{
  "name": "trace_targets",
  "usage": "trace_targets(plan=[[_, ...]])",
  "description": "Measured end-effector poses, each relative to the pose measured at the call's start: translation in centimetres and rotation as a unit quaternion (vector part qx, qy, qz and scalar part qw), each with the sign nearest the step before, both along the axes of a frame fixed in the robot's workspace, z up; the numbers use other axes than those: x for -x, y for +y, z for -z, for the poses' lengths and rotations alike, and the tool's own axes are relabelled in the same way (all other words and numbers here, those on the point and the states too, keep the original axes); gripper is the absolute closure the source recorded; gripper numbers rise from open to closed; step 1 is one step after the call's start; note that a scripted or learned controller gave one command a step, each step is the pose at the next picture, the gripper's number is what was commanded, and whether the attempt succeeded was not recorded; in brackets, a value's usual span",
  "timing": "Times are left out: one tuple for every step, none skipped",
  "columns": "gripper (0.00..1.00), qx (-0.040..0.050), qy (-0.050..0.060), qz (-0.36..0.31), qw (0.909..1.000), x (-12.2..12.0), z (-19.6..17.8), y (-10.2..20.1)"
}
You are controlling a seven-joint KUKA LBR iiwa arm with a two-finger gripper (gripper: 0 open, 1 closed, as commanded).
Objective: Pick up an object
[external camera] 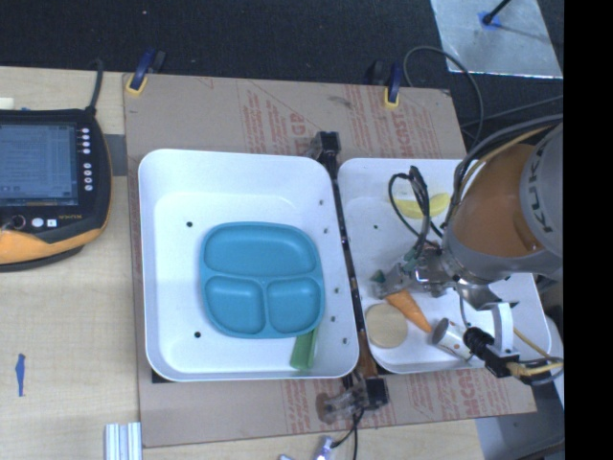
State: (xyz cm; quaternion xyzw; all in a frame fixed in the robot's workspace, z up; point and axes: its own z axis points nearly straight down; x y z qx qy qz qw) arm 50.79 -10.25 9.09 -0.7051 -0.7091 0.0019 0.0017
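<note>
Gripper [414, 274] low in right bin [369, 192], aperture cannot tell; orange carrot [410, 309] just below it, axis diagonal

the grey arm [503, 214] with its orange band reaches in from the right, wrist angled down and leftward.

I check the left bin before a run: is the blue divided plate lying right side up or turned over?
Right side up: the blue plate shows its three hollow compartments facing upward.

blue divided plate [261, 278], white bins [168, 257], orange carrot [412, 309], green block [305, 351]
</note>
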Motion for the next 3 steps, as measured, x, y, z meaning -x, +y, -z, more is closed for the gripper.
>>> trace_targets(plan=[[0.0,0.0007,-0.002,0.0,1.0,-0.2,-0.1,-0.7],[1.0,0.0019,-0.002,-0.002,1.0,-0.3,-1.1,-0.8],[1.0,-0.0008,-0.002,0.0,1.0,-3.4,-10.1,5.9]])
